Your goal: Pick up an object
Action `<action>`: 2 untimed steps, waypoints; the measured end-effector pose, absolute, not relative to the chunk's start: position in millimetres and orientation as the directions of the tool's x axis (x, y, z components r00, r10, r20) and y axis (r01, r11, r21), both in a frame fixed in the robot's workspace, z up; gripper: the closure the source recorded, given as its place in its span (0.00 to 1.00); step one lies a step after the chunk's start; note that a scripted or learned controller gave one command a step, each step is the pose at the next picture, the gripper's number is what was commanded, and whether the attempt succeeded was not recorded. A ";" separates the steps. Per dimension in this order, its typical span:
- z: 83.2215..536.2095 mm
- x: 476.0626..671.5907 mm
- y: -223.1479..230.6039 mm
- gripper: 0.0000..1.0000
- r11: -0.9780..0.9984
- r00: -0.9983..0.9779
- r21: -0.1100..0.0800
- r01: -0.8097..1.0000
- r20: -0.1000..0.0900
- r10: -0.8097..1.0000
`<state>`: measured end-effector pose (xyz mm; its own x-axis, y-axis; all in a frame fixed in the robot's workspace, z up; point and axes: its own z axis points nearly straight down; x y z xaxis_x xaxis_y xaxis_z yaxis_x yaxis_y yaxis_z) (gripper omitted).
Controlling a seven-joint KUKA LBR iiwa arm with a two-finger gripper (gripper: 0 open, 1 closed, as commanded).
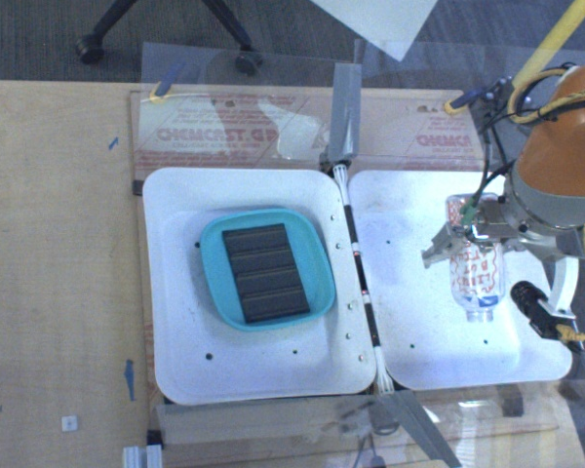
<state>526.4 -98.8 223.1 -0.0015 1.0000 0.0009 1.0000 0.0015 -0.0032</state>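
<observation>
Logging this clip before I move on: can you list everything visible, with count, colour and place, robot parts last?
White bins: two, side by side on the bench.
Teal tray: one, in the left bin.
Dark ribbed block: one, dark grey, lying on the teal tray.
Plastic bottle: one, clear with a red and white label, in the right bin, under the gripper.
Wooden bench: one, tan.
Office chair base: one, black, on the floor above the bench.
Arm: one, grey with an orange band, reaching in from the right.
Gripper: one, over the bottle.
</observation>
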 end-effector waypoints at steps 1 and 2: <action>143.7 537.8 -157.0 0.00 -0.114 0.114 -0.003 0.993 0.001 0.993; 87.9 536.1 -199.7 0.00 -0.010 0.010 0.006 1.000 0.001 1.000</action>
<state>536.1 -199.7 87.9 0.0104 0.9999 0.0006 0.9999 -0.0104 0.0065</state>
